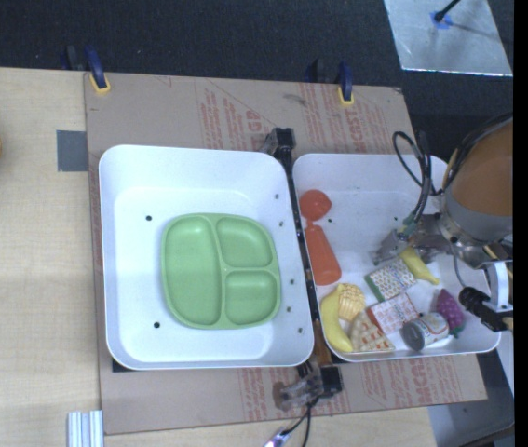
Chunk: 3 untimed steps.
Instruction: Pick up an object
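Camera view: gripper low in right bin, tips lost among clutter, state cannot be read. Arm cut off at right. Small yellow banana just beside it. Left bin carries green divided plate; cardboard under both

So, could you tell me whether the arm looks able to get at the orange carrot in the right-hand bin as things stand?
Probably yes. The orange carrot lies uncovered by the right bin's left wall, nothing stacked on it, and the end effector hangs over that same bin. The wall beside it may crowd a grasp.
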Motion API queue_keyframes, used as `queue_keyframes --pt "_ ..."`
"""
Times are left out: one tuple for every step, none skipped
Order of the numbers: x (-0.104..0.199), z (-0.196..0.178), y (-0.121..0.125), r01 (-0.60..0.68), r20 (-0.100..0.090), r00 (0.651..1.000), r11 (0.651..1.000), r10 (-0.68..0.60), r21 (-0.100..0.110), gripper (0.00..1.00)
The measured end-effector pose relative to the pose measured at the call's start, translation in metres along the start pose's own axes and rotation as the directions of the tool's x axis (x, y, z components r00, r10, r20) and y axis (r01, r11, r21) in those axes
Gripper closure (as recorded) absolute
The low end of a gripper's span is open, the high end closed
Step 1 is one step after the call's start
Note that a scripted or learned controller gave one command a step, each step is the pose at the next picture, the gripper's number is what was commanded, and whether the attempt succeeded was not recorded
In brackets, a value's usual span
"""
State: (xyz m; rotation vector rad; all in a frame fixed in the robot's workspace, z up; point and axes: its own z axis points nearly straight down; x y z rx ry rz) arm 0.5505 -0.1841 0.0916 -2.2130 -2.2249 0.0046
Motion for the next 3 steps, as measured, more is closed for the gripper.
queue_keyframes --pt "-0.001 -0.010 0.000 0.003 0.001 1.000 1.000 -0.003 0.002 1.00" --pt "0.036 -0.034 0.070 -0.001 0.000 1.000 1.000 0.001 -0.002 1.00" --pt "0.111 -0.101 0.048 0.000 -0.001 1.000 1.000 0.000 -0.003 1.00"
